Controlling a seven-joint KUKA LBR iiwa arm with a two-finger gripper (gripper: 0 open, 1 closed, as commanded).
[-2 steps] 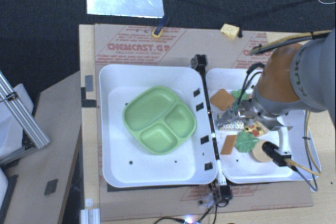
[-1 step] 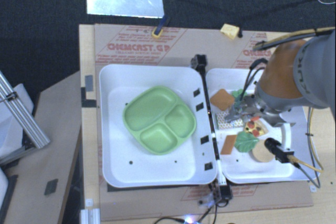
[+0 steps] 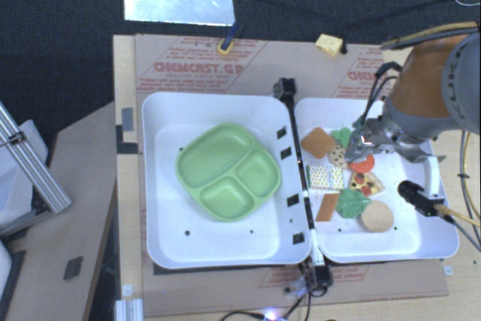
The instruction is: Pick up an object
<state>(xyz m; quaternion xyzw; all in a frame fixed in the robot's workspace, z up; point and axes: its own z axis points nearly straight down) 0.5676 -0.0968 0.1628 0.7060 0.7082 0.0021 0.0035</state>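
The toy food lay clustered in the left half of the right bin point(image 3: 432, 240). A brown toast-like slice point(image 3: 319, 141) sat at the upper left of the cluster, with a chocolate-chip cookie point(image 3: 337, 156) just below and to its right. A green leafy piece point(image 3: 343, 137) showed beside the toast, partly under the gripper. A red tomato-like piece point(image 3: 363, 164) lay just below the gripper, touching or nearly touching the pizza slice point(image 3: 366, 183) beneath it. To the left of the pizza sat a pale dotted cracker point(image 3: 321, 177), and below that an orange-brown strip point(image 3: 328, 207). A green broccoli-like piece point(image 3: 352, 202) lay beside the strip, and a round tan bun point(image 3: 376, 217) sat at the lower right of the group.

The gripper point(image 3: 363, 142) hung low over the upper part of the cluster, between the green leafy piece and the red piece. Whether it was spread or closed, or had anything in its grasp, could not be told from above. The grey arm point(image 3: 428, 86) with its orange band reached in from the right.

In the left bin point(image 3: 161, 237) a green divided plate point(image 3: 228, 171) with three compartments lay tilted near the middle. Both bins rested on a cardboard sheet point(image 3: 195, 64) atop the counter point(image 3: 83, 154).
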